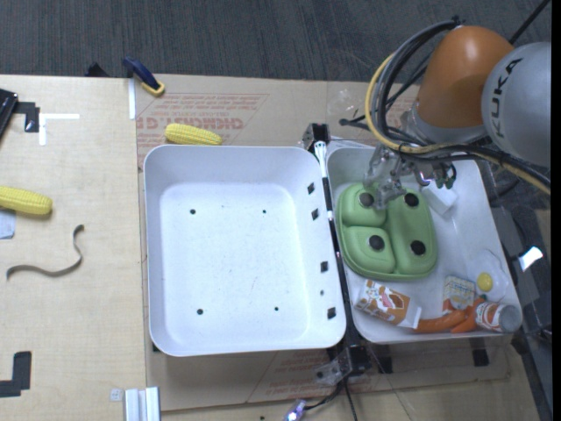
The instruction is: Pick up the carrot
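The carrot [443, 324] is seen lying at the near edge of the right bin [491, 226], beside a small packet [383, 303]. The end effector [383, 182] is poised over a green tray [387, 231]; its grip state cannot be told.

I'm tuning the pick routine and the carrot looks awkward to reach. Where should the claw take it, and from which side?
The carrot lies flat along the right bin's near wall, its right end against a bottle. Probably best gripped at mid-length from straight above, fingers across its narrow width, staying clear of the carton at its left.
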Tool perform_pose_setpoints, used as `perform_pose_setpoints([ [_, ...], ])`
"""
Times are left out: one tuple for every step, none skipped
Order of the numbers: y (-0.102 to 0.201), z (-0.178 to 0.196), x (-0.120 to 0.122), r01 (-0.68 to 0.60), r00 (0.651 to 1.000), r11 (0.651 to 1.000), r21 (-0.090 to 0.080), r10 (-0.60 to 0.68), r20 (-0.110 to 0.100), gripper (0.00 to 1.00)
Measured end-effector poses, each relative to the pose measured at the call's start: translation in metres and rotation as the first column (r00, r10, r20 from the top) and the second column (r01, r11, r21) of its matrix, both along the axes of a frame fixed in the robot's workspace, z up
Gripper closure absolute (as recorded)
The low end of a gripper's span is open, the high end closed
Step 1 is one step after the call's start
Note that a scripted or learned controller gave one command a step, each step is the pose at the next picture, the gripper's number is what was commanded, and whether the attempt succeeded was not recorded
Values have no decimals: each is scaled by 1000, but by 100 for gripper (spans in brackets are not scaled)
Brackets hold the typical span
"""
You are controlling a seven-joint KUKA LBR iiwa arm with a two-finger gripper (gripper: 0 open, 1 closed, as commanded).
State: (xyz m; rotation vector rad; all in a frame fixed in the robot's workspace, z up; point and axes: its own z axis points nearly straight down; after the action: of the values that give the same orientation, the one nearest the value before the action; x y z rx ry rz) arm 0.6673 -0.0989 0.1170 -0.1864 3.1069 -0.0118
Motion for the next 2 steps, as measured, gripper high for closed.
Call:
perform_pose_setpoints([
  [-17,-3,5,-294,956,956,-5,294,14,100],
  [-21,-14,-1,-294,956,956,-5,294,-7,0],
])
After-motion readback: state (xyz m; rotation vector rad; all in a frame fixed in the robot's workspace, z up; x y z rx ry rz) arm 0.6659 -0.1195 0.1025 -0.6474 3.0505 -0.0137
